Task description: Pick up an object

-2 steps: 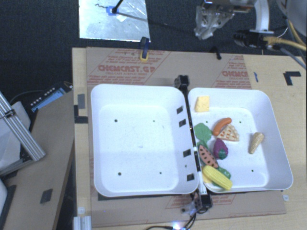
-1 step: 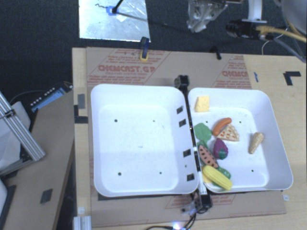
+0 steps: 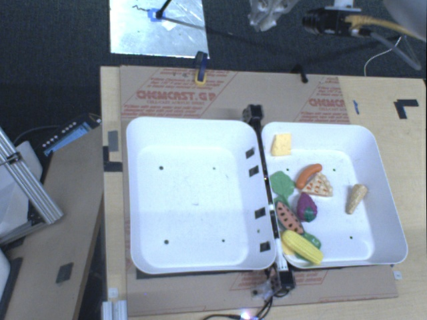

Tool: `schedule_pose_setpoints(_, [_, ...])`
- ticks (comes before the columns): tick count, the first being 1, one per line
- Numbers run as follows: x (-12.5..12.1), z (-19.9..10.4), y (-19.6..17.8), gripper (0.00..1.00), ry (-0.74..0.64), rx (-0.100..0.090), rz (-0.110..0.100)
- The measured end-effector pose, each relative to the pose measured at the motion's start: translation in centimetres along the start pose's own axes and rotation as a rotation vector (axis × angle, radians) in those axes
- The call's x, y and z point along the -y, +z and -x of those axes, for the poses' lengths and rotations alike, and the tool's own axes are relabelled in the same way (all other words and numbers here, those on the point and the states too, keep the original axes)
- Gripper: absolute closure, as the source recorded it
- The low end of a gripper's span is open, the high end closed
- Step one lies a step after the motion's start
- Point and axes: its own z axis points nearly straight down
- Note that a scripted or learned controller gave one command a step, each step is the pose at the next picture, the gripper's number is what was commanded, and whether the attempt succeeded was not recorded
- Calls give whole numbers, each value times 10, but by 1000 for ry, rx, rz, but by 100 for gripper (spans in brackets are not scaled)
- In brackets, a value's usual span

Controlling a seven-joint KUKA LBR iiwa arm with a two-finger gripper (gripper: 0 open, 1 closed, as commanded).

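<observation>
From my seat I count two white bins side by side: the left bin (image 3: 190, 195) and the right bin (image 3: 373, 179). In the right one there are eight toy food bits, one of each: a pale yellow cheese cube (image 3: 281, 144) near the top left corner, an orange sausage (image 3: 308, 175), a pizza slice (image 3: 319, 186) touching it, a green leafy piece (image 3: 281, 183), a purple eggplant (image 3: 307, 207), a reddish slice with dark seeds (image 3: 288, 216), a yellow corn cob (image 3: 302, 247) at the bottom left, and a tan cone-shaped thing (image 3: 356, 198) off on its own toward the right.

Most of them are bunched along the left wall of that bin, touching or overlapping, so it's crowded there.

The gripper (image 3: 267, 9) hangs at the top of the frame, well apart from the bins, blurry, can't tell how it's set.
</observation>
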Motion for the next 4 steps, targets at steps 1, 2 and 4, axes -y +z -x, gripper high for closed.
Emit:
schedule_pose_setpoints(1, [0, -38, -6, 100, -1, -1, -2])
schedule_pose_setpoints(2, [0, -72, -6, 100, 0, 0, -3])
schedule_pose_setpoints(4, [0, -53, 86, 100, 9, 5, -13])
